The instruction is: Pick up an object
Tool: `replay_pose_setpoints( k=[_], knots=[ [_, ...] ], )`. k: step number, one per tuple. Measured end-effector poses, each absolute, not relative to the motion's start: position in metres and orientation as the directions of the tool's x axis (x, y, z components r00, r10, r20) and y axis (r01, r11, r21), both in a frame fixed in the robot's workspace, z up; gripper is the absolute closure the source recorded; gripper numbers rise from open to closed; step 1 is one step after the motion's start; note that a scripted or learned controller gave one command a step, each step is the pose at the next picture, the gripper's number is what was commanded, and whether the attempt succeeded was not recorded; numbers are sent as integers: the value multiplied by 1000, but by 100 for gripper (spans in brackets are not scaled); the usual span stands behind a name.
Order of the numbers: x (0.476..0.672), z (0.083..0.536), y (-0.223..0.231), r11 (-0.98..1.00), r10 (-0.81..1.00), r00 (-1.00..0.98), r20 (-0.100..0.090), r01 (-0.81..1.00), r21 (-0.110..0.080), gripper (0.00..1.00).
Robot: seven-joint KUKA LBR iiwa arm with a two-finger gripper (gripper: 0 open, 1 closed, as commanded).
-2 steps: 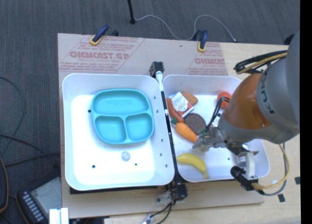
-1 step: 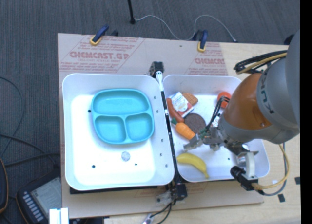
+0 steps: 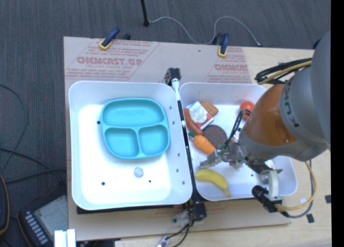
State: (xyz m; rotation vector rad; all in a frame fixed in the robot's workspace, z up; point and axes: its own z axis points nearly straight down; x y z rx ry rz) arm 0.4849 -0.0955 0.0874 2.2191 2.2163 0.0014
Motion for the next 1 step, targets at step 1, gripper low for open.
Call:
replay_pose_setpoints(
  k=[1],
  knots=[
    [487, 99, -95, -2, 1000, 2, -3, 1000, 9, 100]
  ],
)
